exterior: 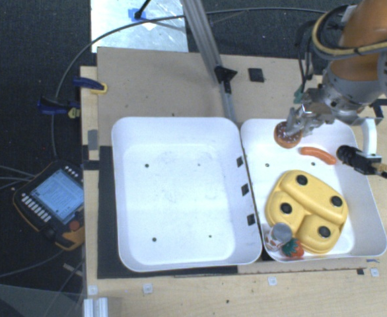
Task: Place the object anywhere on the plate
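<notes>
Brown and round, the donut (287,136) sits at the far edge of the right bin (362,183), and your pincer (299,121) is down right on top of it; whether it has closed on the donut you cannot tell from here. Just beside lies an orange sausage (317,154). The yellow plate (309,210), with its three wells, fills the bin's near half, so your carry would be short. Small toys (284,240) crowd the plate's near-left corner.

Two bins (180,131), one plate (309,210), perhaps four toys (316,154)
</notes>
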`<state>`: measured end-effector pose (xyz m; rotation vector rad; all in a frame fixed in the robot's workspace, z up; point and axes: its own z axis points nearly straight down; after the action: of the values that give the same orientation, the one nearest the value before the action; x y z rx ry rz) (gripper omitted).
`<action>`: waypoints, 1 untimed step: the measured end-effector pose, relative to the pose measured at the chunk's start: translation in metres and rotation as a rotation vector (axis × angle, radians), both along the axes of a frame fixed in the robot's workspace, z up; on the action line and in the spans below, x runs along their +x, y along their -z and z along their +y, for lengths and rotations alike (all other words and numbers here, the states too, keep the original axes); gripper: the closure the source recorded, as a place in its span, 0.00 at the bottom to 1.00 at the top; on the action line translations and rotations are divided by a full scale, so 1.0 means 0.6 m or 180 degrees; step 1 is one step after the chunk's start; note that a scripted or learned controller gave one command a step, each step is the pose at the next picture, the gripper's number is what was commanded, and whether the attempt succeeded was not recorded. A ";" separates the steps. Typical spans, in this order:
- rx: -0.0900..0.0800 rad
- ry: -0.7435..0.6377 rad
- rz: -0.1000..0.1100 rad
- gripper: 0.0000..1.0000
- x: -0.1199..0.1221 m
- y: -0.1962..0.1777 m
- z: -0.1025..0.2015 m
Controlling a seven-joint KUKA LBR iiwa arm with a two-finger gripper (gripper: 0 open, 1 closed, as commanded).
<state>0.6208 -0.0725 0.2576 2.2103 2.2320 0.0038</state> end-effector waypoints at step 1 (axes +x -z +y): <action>-0.0001 0.0003 0.0001 1.00 -0.003 0.025 0.076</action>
<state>0.6187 -0.0266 0.2429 2.2114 2.2311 0.0030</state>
